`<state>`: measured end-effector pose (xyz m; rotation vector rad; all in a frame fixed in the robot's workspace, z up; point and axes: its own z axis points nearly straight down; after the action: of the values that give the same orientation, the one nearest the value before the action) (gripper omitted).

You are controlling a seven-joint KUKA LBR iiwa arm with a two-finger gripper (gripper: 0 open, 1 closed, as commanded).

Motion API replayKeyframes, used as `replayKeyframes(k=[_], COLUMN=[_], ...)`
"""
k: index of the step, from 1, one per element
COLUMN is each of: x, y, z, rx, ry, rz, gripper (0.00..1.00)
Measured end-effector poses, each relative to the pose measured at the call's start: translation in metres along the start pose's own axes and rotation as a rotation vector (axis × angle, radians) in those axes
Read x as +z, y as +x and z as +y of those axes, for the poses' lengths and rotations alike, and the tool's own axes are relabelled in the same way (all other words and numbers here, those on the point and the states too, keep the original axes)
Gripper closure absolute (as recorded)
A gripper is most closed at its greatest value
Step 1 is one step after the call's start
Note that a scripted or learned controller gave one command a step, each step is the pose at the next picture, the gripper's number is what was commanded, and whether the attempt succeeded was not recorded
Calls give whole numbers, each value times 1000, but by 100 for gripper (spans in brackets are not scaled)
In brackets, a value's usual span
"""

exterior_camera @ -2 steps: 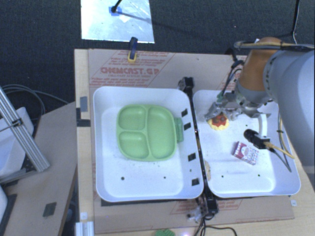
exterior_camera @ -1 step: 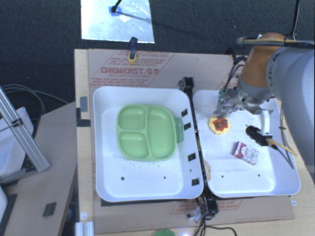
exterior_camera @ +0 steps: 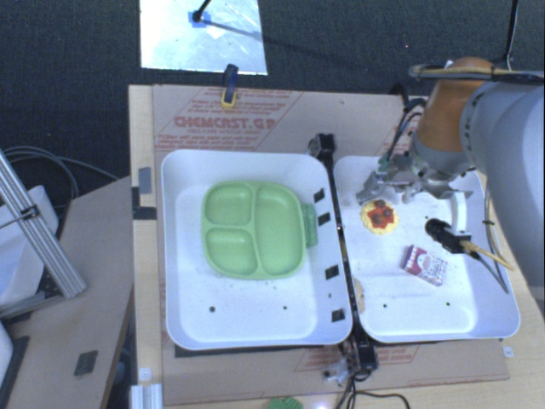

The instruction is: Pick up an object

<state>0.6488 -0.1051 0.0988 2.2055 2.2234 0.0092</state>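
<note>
Your gripper (exterior_camera: 387,193) sits in the right bin (exterior_camera: 498,318) with its fingers spread apart and nothing between them. The round yellow-and-red toy (exterior_camera: 379,217) lies just at its 6 o'clock, so a short drop should reach it. The small pink box (exterior_camera: 424,265) is farther off, at 5 o'clock.

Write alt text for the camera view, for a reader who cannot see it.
A grey robot arm reaches in from the right, its gripper close beside a small yellow-and-red object in the right white bin, where a small red-and-white box also lies. The left white bin holds a green divided plate.
</note>
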Motion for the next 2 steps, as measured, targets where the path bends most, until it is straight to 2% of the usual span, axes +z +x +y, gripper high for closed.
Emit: replayKeyframes(k=[1,2], x=[15,-2], y=[-12,-12], z=[-29,-24], rx=[8,4], ry=[13,0], rz=[2,2], gripper=[0,100])
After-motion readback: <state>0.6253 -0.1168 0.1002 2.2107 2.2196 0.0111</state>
